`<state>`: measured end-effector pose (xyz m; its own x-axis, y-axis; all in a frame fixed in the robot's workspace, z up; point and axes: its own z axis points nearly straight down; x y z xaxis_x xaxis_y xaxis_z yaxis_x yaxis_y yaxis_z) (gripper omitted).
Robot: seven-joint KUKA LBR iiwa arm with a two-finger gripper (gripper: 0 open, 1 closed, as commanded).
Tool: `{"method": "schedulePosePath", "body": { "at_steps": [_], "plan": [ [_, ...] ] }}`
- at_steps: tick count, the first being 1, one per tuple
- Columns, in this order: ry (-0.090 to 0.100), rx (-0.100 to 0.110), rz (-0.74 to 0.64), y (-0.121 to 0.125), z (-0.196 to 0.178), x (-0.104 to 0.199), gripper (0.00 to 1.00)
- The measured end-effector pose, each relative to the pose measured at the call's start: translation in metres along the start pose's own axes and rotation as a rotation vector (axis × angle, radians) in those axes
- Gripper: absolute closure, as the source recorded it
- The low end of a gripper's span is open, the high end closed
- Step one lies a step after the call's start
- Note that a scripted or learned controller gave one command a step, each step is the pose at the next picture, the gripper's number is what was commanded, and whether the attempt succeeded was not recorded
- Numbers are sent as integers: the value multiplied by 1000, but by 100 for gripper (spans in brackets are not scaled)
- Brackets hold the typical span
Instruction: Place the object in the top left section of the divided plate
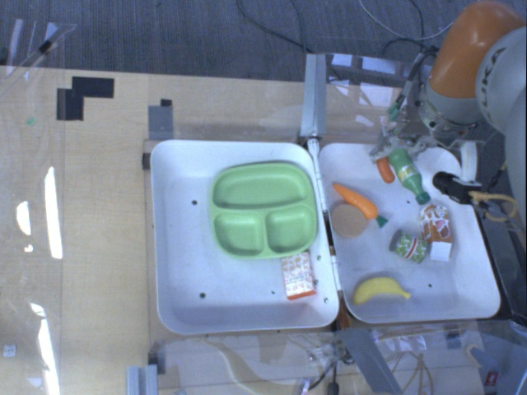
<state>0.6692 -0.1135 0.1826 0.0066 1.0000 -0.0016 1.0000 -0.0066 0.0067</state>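
Observation:
The green divided plate lies in the left bin, with one long section at the top and two smaller ones below. My gripper hangs over the far part of the right bin, just above a green bottle and a small orange-red sausage. An orange carrot lies left of the bottle, pointing toward the divider between the bins.
A red and white carton lies in the left bin below the plate. The right bin also holds a brown disc, a green can, a red and white packet and a yellow banana.

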Motion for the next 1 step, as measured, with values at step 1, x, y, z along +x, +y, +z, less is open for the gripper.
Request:
{"method": "schedulePosePath", "body": {
  "at_steps": [1],
  "plan": [
    [3,2,-88,0,-3,82,100]
  ]
}}
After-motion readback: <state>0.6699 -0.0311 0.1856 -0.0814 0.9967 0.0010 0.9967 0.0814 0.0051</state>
